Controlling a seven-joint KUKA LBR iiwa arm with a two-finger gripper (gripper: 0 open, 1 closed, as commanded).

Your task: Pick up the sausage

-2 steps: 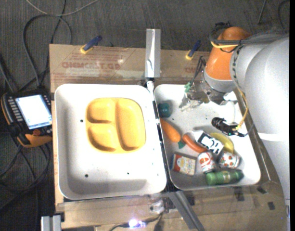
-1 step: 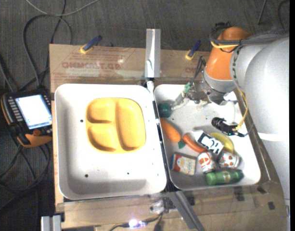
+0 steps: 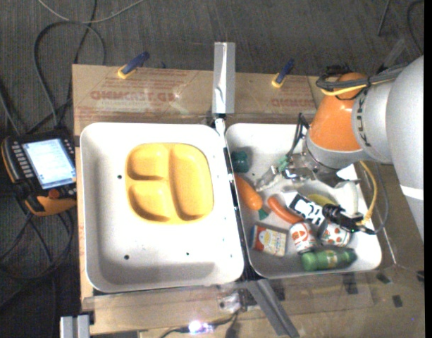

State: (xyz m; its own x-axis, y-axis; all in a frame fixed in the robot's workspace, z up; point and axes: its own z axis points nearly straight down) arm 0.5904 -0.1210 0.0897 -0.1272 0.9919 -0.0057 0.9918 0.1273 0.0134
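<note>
The short reddish-orange sausage (image 3: 284, 210) lay in the right white bin (image 3: 374, 263), just right of the orange plastic carrot (image 3: 249, 193). The two-finger gripper (image 3: 286, 171) hovered just above the sausage; whether it was spread or closed could not be told. A good grasp probably called for descending centred across the sausage's width, clear of the carrot.

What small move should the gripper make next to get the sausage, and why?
Probably shift the gripper a little toward the near edge of the right bin and lower it. The sausage lies just below it in the view, beside the carrot, and nothing is on top of it. Approach carefully: the carrot and a black-and-white item sit close.
</note>
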